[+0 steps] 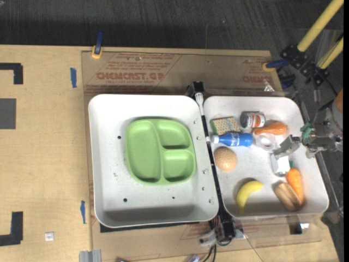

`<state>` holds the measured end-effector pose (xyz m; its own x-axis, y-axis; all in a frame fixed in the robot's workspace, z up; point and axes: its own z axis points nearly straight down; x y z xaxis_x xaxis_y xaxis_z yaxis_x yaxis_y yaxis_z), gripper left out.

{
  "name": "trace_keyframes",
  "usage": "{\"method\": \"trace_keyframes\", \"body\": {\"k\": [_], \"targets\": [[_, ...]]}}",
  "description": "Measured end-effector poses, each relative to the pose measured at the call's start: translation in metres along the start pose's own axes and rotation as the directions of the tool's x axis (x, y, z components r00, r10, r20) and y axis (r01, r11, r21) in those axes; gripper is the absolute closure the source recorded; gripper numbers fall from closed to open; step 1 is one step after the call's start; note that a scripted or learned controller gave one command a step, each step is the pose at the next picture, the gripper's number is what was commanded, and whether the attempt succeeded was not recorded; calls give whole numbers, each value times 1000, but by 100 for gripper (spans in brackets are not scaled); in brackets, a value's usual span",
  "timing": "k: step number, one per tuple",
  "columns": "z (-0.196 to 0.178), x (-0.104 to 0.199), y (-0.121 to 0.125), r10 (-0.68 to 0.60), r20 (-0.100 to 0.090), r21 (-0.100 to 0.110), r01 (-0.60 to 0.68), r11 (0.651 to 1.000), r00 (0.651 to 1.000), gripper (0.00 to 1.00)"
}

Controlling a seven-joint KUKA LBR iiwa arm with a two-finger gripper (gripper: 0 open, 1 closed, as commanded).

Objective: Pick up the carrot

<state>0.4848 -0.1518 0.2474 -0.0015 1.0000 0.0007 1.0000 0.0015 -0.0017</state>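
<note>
Orange and tapered, the carrot (295, 182) lies in the right bin (313, 201), close to its right wall and toward the near end, resting on the bin floor. A brown bread roll (286, 195) sits against its left side, touching or nearly so, and a banana (247, 191) lies further left.

Just above the carrot, the gripper (283, 156) hangs over the bin floor, reached in from the right edge. It looks empty; whether the fingers are spread or closed I cannot tell from here, they are too small and pale against the white bin.

Further up the bin are another orange item (271, 128), a can (251, 119), a blue and white bottle (233, 141) and a tan ball (224, 158). The left bin (103, 146) holds a green divided plate (160, 150), and both bins stand on the worktop (43, 146).

By my reckoning the pick is not done. The carrot is not lifted, and the gripper sits near it but not on it. What remains is to line up over the carrot, come down, close and lift. The roll crowding one side may make that awkward.
</note>
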Motion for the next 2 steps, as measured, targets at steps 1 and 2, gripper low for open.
{"method": "trace_keyframes", "body": {"k": [1, 2], "targets": [[149, -57, -6, 91, -12, 9, -91, 996, 996, 0], [137, -58, -4, 93, -5, 0, -93, 996, 996, 100]]}}
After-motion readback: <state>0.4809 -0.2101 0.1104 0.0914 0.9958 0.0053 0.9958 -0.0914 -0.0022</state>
